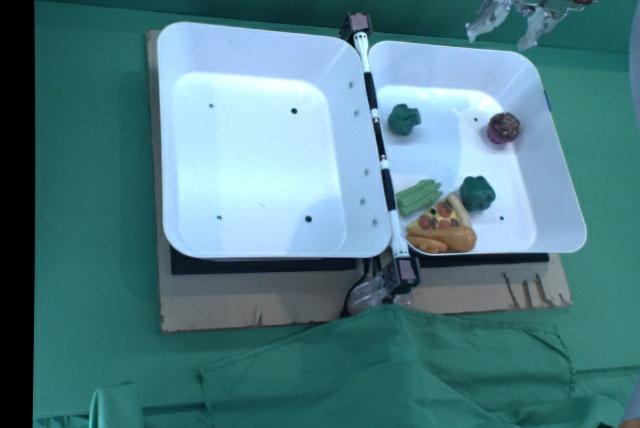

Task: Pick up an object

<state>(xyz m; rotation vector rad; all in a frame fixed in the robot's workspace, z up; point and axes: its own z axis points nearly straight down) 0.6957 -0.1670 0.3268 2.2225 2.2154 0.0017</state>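
A green-covered counter bears a brown cardboard sheet, on which two shallow white bins, the left bin and right bin, sit side by side; rumpled green cloth lies at the near edge.

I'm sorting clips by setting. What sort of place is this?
Likely a robot grasping test bench, not a kitchen: two white bins on green cloth, toy foods such as a pizza slice, and an end effector above.
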